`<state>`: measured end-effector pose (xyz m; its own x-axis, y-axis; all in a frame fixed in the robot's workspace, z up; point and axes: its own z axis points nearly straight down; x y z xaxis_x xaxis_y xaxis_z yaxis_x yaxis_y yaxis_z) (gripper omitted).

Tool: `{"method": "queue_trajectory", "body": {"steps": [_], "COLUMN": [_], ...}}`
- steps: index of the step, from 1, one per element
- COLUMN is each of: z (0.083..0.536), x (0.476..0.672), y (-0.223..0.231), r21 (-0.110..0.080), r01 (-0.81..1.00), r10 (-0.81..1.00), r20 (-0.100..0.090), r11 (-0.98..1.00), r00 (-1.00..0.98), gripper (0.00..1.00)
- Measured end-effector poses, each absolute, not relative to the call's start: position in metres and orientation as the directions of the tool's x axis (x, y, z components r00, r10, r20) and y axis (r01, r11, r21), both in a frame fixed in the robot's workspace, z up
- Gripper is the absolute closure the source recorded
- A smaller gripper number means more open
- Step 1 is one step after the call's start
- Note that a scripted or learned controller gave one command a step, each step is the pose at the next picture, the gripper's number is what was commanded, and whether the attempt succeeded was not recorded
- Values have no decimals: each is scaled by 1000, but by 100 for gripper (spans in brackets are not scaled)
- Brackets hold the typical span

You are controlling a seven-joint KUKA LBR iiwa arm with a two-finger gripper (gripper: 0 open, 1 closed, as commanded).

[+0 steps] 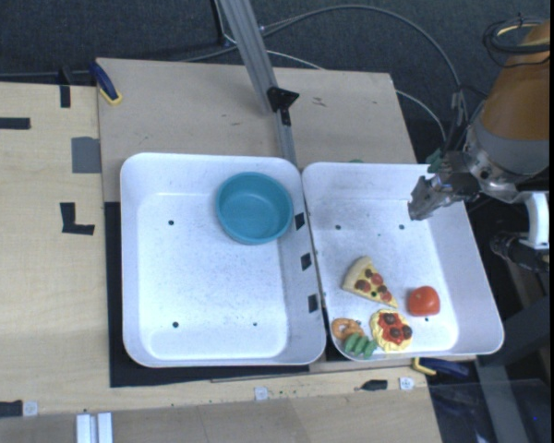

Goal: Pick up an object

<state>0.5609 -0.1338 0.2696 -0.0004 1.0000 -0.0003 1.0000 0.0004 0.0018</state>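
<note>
Camera view: nothing picked up yet, the whole grasp left to do. Toys lying low in the right bin (462, 247): pizza slice (368, 280), tomato (424, 300), small round pizza (391, 329), pretzel (345, 326) and green piece (357, 344). Blue bowl (254, 207) in the neighbouring bin. Tool (423, 201) poised above the right bin's upper right part, well apart from the toys, carrying nothing; opening impossible to tell. Arm leaning in over that bin's right rim.

Blue bowl (254, 208), red tomato (424, 300), yellow pizza slice (368, 281) (red-dotted), white speckled bins (157, 275)
</note>
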Motion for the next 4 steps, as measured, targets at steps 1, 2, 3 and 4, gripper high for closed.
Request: {"method": "queue_trajectory", "body": {"steps": [1, 2, 3, 4], "z": [272, 256, 237, 229], "x": [547, 530, 519, 513], "y": [-85, -27, 20, 69], "r21": [0, -2, -2, -2], "r01": [1000, 1000, 1000, 1000], "r10": [1000, 1000, 1000, 1000], "r20": [1, 1, 0, 1], "r11": [4, 5, 4, 5], "r00": [-4, -5, -4, -5], "gripper": [100, 100, 100, 100]}}
